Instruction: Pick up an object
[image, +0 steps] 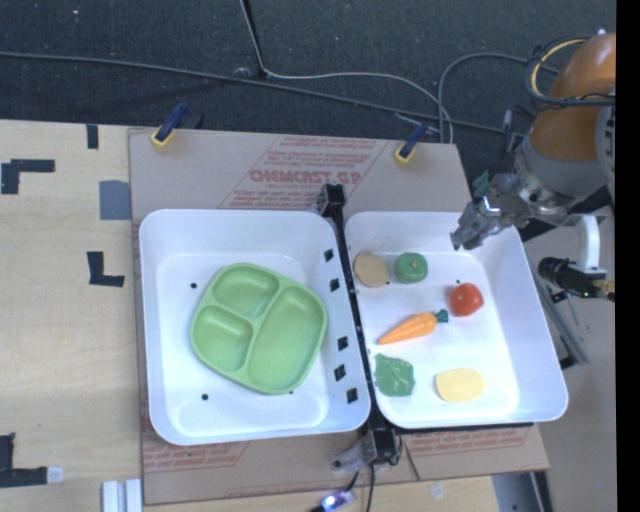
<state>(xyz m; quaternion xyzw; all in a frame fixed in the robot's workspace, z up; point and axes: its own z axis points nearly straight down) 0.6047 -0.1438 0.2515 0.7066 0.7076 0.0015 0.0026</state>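
Across the bench top, pale wood with black tape marks. On it, a brown cardboard sheet with red print, pinned at the far edge by two yellow clamps. Beyond the bench, dark carpet crossed by thin cables.

Side by side on the cardboard, two shallow white bins, touching along a seam with black clips. Left bin: one green divided plate, lying flat. Right bin: six small toy foods, all apart from one another.
- At the far side, a tan round piece, just beside a green round piece.
- Right of centre, a red tomato.
- In the middle, an orange carrot, lying at a slant with its leafy end towards the tomato.
- At the near side, a green leafy piece and a yellow slice.

Over the far right corner of the right bin, the gripper, angled down and leftward from the grey wrist. Released or clenched: cannot tell from this angle. Apart from every item, nearest the green round piece and the tomato.
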